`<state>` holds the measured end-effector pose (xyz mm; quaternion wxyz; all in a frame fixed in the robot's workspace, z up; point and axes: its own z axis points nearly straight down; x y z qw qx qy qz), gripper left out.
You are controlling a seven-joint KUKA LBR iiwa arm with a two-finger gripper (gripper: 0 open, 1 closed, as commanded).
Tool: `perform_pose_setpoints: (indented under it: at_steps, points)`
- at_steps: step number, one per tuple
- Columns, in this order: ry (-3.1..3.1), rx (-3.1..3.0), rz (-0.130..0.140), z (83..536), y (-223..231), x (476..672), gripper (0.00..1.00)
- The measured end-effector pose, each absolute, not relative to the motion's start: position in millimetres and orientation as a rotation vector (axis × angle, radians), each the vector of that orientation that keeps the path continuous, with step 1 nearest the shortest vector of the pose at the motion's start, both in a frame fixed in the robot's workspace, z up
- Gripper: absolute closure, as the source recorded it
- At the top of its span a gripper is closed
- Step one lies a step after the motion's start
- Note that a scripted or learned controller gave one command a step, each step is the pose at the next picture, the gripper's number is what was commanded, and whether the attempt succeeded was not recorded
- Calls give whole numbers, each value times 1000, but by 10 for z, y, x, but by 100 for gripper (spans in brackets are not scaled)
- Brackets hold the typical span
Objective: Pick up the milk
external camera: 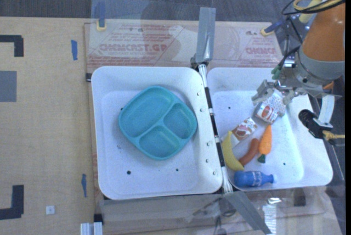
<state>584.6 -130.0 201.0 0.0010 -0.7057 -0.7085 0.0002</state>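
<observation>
Milk [270, 111], a small carton, sits in the right bin [312, 171] near its upper middle, tilted, its top hidden by the pincer [277, 89] hanging right over it. Whether the pincer is open or closed I cannot tell, nor whether it touches the carton. Below lie a second small carton [244, 129], carrot [265, 141], sausage [249, 151], banana [231, 155] and blue bottle [253, 178]. A blue plate [158, 122] fills the left bin [109, 173].
</observation>
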Motion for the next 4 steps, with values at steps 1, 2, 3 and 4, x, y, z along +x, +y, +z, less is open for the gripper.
perform_pose_setpoints:
  at_steps: [1, 2, 3, 4]
  points:
    - [-2082, -2358, -5, 870, -1813, 5832, 0]
    - [-2073, -2359, -5, 968, -1828, 5818, 100]
    - [-1680, -2656, 1, 1510, -1599, 6229, 100]
    - [-1681, -2655, 1, 1510, -1595, 6230, 0]
